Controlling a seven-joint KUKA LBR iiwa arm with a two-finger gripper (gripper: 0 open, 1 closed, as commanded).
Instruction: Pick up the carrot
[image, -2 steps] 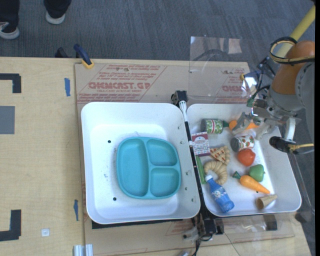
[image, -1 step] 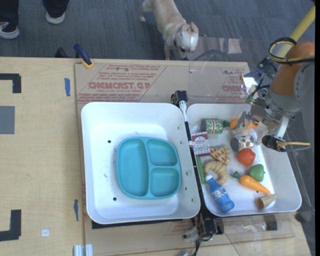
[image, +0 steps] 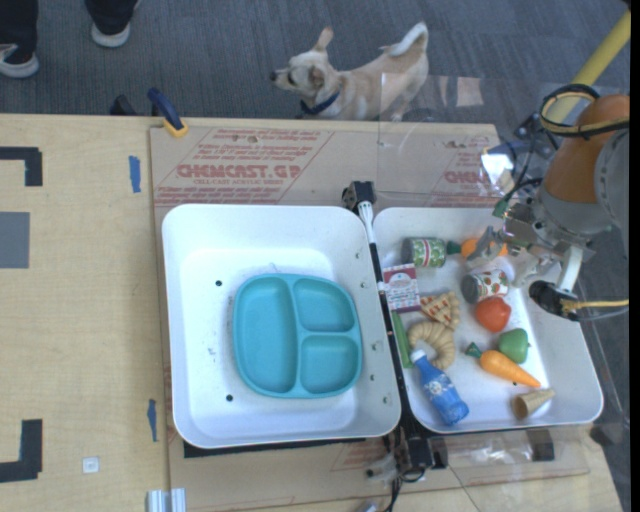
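Carrot (image: 509, 368) lies near the front of the right bin (image: 585, 370), tip pointing right, just beside a green pepper (image: 513, 345) and close to a cone (image: 532, 402); blue bottle (image: 440, 388) to its left. Tool (image: 512, 243) hovers over the bin's far side, well apart; can't tell if it's open. Best to come down across the carrot's middle, clear of the pepper.

Grey arm (image: 610, 175) with orange band above the wrist, yellow-and-black cables looped beside it, metallic silver gripper (image: 505, 245) assembly below, black cable trailing off.
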